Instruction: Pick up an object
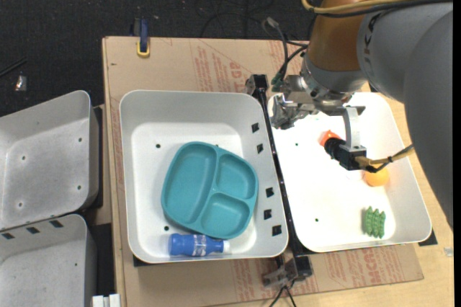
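Camera view shows your end effector (287,109) over the far corner of the shallow white bin (317,205) nearer the arm; you cannot tell whether it is open or closed. Likely targets, a yellow-orange ball (377,178) and a green ridged block (373,221), lie apart, probably allowing clean grasps.

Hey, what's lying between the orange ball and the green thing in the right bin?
Nothing. In the camera view, the stretch of the right bin floor between the orange ball and the green piece is bare white.
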You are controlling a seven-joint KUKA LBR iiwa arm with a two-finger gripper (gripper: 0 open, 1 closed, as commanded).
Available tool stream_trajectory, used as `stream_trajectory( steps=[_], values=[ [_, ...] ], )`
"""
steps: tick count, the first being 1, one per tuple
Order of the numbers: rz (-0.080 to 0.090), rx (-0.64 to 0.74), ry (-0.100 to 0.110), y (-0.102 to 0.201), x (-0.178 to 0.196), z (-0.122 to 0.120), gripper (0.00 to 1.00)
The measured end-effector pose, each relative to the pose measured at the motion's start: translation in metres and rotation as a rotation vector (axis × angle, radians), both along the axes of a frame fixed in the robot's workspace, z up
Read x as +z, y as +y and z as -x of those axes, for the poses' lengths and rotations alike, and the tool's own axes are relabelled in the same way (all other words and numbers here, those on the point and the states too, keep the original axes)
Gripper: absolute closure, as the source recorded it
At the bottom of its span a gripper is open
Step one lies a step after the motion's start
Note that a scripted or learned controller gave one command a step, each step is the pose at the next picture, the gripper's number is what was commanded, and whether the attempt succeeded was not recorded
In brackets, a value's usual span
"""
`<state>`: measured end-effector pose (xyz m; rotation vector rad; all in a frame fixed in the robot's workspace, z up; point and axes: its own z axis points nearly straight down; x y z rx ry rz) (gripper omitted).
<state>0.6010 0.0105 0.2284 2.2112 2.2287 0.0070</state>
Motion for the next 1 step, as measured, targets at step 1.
stream_trajectory(
  steps=[1],
  values=[
    [0.0, 0.0, 0.0, 0.0441, 0.0099, -0.0263, 1.0]
  ],
)
